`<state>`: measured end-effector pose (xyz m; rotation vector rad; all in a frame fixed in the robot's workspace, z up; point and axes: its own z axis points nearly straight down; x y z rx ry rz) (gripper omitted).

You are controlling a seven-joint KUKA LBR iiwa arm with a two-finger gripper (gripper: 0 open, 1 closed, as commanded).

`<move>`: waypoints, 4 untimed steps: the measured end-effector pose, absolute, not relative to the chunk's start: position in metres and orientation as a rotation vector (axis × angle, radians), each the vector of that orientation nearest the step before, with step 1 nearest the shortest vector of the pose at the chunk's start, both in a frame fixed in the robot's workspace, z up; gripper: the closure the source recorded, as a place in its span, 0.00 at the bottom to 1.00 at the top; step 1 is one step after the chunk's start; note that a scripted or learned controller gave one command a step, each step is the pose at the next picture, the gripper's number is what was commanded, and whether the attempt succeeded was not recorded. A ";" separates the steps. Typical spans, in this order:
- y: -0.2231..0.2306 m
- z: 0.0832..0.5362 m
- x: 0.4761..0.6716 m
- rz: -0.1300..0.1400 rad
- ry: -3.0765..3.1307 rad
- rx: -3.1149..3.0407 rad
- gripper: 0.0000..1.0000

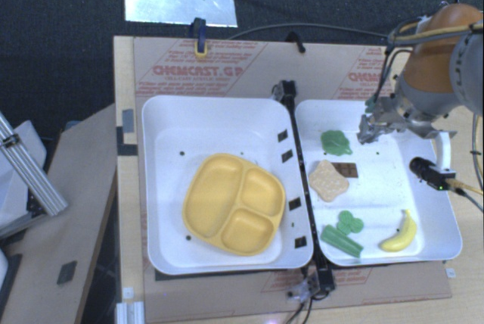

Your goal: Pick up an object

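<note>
Camera view: the gripper is seen low over the far part of the right bin, just beside a green leaf toy. Whether anything is held cannot be told, since the tip is small and blurred. A cracker, a broccoli toy and a banana lie nearer. The leaf could be nudged aside rather than gripped if the descent is off-centre.

A yellow tray sits in the left bin. The right bin holds a banana, cracker and green toys. The gripper hangs above.
</note>
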<state>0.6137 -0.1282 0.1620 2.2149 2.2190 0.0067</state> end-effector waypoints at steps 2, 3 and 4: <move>-0.132 0.259 0.619 0.006 2.224 2.212 1.00; -0.084 0.243 0.599 0.000 2.231 2.214 1.00; -0.030 0.249 0.585 0.003 2.232 2.212 1.00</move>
